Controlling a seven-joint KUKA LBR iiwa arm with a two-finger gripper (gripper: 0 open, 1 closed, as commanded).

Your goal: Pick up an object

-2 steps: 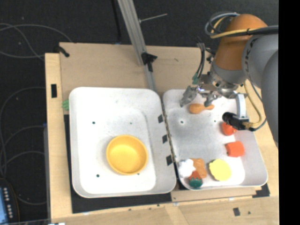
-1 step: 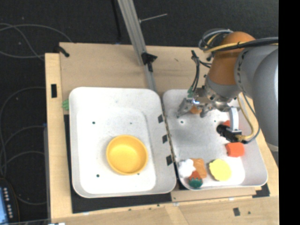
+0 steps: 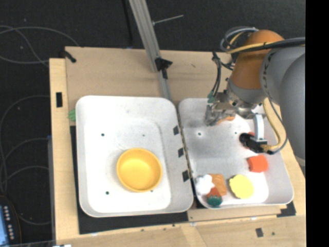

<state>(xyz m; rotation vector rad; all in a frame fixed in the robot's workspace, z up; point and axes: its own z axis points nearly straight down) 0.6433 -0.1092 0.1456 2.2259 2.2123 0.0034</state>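
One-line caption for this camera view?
Gripper poised over right bin's far end; yellow bowl sits in left bin.

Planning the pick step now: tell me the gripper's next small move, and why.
Probably travel toward the bin's near edge. The gripper hangs over the far part of the right white bin, while the orange block, round yellow piece and small white, orange and green cluster lie along that near edge.
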